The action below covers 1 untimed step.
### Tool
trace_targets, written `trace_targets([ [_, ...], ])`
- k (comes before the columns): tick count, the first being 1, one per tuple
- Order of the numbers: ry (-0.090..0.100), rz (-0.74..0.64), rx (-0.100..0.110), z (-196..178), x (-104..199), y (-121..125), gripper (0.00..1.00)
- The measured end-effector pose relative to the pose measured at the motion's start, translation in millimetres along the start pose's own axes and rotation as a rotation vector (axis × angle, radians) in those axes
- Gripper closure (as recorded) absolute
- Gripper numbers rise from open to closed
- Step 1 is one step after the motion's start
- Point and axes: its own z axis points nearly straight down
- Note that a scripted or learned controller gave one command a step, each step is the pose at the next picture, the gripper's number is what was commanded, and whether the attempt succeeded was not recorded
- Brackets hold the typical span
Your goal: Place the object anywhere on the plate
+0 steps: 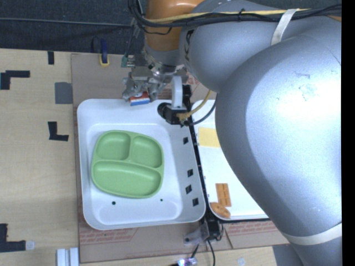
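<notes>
Dark carpet-like backing ran along the top of the scene, and below it a pale wooden desk [33, 165] carried two shallow white bins side by side. At the far rim of the left bin [89, 148], the tool [145, 87] hung under the arm's orange band [172, 4], and a small red, white and blue object [138, 98] sat right at its tip. Whether that object was truly pinched between the tool's parts, or merely lying beneath them on the rim, could not be told; the tool's spread was also hidden by cables and brackets.

Outward from there, the green plate [127, 164], split into three compartments, lay in the middle of the left bin, well apart from the object and nearer the camera. The right bin [244, 204] held a yellow card [208, 137] and some orange pieces [222, 195], mostly covered by the big grey arm [277, 121].

The main risk seemed to be a weak or missing hold: if the object was only nudged, it could stay on the rim or drop outside the bin. Carried over with a shaky hold, it might fall short onto the white floor beside the plate. A drop on one of the plate's raised dividers could also let it tip and roll off.
</notes>
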Motion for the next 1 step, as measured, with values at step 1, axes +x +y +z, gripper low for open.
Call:
trace_targets([
  [1,-0.002,0.002,0.002,0.6,-1.6,-0.6,0.0],
])
